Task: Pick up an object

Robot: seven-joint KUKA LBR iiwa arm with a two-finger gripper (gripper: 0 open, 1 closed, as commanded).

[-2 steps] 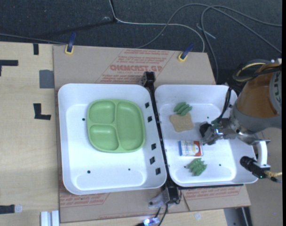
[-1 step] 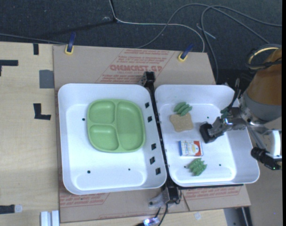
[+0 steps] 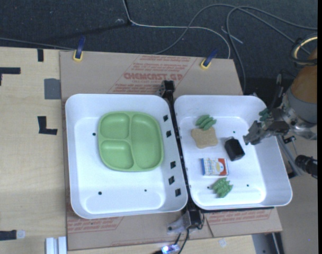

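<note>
- Black block (image 3: 234,148): right bin (image 3: 267,187), mid-right, beside tan sponge (image 3: 204,137), above small box (image 3: 213,166).
- Gripper (image 3: 255,135): over bin's right rim, near block, not touching; holds nothing; finger gap can't tell.

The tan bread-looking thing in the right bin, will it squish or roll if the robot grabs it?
The tan slice lies flat, so it probably won't roll. It looks spongy, so it may squash a little. It seems light, and a nudge might slide it toward the green piece beside it.
</note>
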